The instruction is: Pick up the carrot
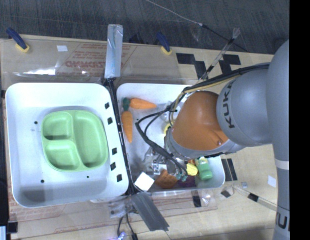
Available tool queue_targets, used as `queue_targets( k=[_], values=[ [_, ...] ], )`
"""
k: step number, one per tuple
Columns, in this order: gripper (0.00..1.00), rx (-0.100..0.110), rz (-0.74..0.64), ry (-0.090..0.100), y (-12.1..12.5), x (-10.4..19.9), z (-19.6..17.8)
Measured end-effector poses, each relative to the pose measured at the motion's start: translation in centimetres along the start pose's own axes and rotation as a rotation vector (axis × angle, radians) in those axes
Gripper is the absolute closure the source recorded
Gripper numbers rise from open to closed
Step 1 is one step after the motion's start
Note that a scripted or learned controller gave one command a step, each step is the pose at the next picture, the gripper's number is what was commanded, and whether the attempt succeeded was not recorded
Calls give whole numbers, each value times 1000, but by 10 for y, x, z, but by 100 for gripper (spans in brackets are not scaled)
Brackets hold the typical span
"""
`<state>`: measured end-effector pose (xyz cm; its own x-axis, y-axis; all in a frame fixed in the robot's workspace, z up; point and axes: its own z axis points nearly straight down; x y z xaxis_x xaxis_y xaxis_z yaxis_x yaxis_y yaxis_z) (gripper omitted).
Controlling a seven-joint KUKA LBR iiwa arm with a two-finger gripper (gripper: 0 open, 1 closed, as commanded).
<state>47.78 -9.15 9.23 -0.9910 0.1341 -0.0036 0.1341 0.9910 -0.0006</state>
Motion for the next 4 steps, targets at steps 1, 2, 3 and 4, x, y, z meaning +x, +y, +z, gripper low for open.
queue_targets(
  k=[1, 2, 3, 4],
  values=[
    [100, 0, -140, 1, -34, -8, 0],
    [100, -2, -201, 1, 5, -19, 0],
    [100, -2, -126, 6, 0, -8, 1],
    [100, -1, 114, 7, -3, 1, -11]
  ],
)
